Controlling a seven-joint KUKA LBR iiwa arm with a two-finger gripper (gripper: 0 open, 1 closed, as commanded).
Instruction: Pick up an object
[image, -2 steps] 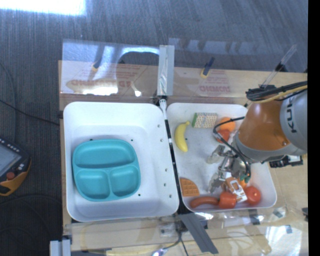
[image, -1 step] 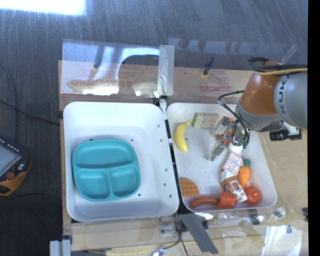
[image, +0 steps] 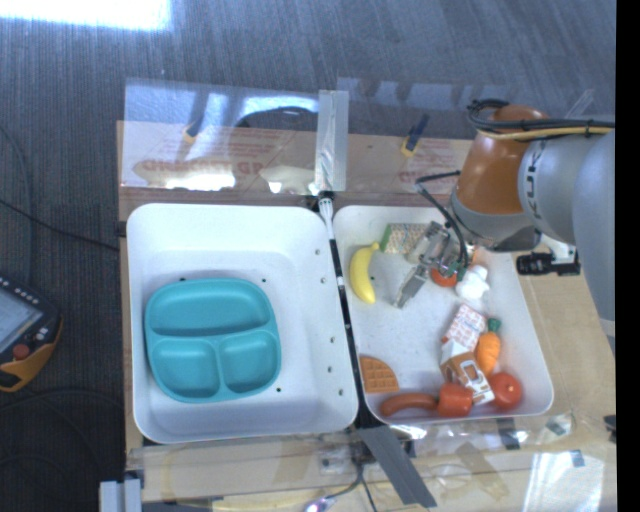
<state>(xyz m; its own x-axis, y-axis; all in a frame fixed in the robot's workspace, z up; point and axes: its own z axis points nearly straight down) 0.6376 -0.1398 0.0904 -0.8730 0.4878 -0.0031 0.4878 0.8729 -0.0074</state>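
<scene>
Two shallow white plastic bins sit side by side; the right bin (image: 530, 330) serves as landmark. Left of it, the left bin (image: 200, 225) carries a teal three-compartment plastic tray (image: 212, 337). The grey arm with an orange wrist band (image: 500, 175) enters over the right bin's far corner; its two-finger gripper (image: 420, 275) hangs with fingers parted and bare, above the bin's far middle. Just left of the gripper lies a yellow toy banana (image: 362, 274), probably light, rigid, smooth plastic, best pinched across its narrow middle. Near the bin's front wall lie an orange toy carrot (image: 488, 352), a red tomato (image: 506, 389) and a round waffle (image: 379, 374).
</scene>
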